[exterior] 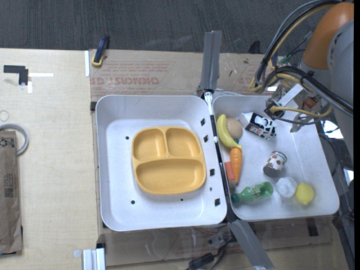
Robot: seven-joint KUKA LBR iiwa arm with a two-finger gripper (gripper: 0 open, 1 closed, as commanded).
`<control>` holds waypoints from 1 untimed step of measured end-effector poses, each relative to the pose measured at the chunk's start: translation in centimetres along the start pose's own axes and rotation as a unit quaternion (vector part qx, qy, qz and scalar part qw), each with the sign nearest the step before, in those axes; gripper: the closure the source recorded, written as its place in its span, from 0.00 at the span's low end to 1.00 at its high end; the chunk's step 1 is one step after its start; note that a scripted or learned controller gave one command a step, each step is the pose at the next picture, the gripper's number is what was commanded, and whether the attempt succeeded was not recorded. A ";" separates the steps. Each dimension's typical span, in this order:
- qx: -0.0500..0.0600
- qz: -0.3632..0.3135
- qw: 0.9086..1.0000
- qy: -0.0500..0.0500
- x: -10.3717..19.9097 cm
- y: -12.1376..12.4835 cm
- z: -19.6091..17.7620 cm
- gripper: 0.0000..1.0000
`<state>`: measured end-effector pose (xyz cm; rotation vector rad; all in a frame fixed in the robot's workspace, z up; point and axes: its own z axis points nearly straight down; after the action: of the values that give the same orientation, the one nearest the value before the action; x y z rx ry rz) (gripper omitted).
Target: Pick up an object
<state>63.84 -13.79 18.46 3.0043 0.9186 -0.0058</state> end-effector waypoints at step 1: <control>0.000 -0.020 1.000 0.000 -10.0 1.8 2.1 0.00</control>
<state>56.58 -20.91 16.36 2.9855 0.9783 -0.0074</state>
